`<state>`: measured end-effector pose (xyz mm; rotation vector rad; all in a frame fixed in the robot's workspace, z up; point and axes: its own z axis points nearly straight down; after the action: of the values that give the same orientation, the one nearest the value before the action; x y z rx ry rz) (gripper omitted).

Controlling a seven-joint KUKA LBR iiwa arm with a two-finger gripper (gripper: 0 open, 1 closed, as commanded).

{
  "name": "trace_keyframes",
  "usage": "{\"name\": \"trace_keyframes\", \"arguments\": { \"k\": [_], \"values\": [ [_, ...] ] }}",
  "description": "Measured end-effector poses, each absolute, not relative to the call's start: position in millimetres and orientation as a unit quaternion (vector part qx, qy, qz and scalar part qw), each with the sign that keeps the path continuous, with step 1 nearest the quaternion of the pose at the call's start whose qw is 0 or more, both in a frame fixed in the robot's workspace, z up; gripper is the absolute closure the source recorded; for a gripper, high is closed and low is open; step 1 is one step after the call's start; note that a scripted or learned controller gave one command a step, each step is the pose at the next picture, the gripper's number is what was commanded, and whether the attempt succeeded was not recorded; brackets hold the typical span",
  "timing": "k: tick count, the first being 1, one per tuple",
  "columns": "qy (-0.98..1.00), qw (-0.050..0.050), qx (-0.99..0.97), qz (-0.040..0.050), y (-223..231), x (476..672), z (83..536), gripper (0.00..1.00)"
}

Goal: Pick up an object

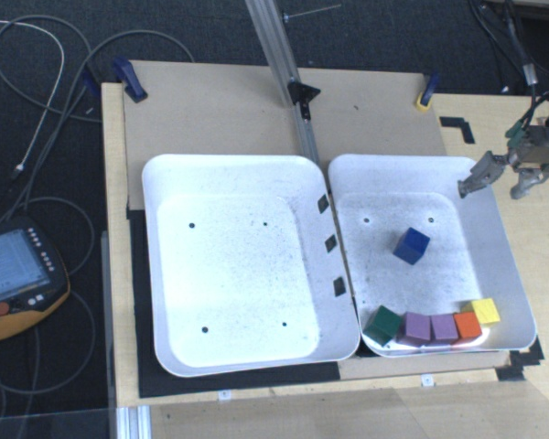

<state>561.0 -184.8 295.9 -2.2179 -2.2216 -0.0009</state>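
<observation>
A blue cube [412, 245] sits alone near the middle of the right bin [494, 236]. Along that bin's front edge lies a row of cubes: green [382, 325], purple [418, 326], dark red [444, 327], orange [467, 325] and yellow [485, 312]. My gripper [500, 181] hangs over the bin's far right rim, up and to the right of the blue cube and well apart from it. Its two fingers [476, 174] are spread open with nothing between them.
The left bin [165, 190] lies beside the right one, joined by black clips [331, 242]. A metal pole [274, 35] slants in from the top to the bins' back edge. A teach pendant [14, 273] and cables lie on the floor at left.
</observation>
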Motion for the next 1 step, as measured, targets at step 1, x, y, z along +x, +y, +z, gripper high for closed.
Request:
{"name": "trace_keyframes", "arguments": {
  "k": [1],
  "values": [
    [-0.709,0.005,-0.706,0.0016,-130.1,593.3,166.6,0.00]
  ]
}}
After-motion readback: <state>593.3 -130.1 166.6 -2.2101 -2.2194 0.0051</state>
